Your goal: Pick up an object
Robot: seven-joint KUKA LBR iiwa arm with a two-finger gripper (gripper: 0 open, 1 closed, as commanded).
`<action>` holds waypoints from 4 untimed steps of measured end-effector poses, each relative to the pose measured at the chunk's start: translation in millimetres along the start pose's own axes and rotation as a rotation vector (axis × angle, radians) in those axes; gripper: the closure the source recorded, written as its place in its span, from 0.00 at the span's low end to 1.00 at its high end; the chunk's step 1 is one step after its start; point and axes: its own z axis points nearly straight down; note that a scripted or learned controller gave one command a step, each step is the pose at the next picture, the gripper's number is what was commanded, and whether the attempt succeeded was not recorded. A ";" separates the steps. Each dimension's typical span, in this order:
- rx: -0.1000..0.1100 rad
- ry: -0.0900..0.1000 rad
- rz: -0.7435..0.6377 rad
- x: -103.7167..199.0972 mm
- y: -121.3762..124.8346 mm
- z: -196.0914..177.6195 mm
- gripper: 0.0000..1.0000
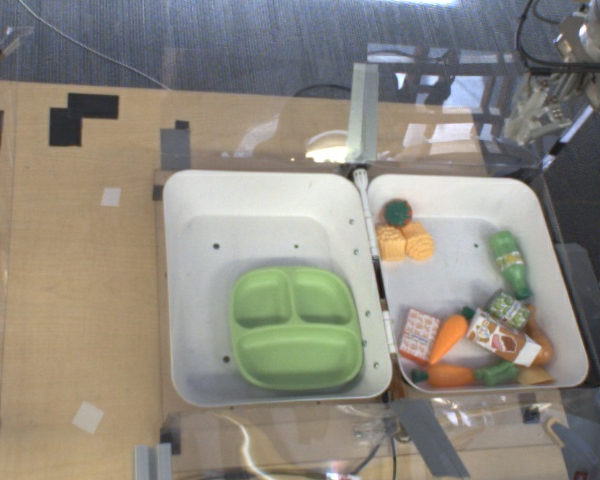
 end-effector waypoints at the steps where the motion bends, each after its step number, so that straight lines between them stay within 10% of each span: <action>1: 0.004 -0.012 -0.002 -2.7 0.4 -14.3 1.00; 2: 0.008 -0.025 -0.003 -5.3 0.6 -28.7 1.00; 3: -0.014 0.029 -0.247 22.7 -50.0 55.6 1.00; 4: -0.005 0.014 -0.249 18.4 -49.0 38.1 1.00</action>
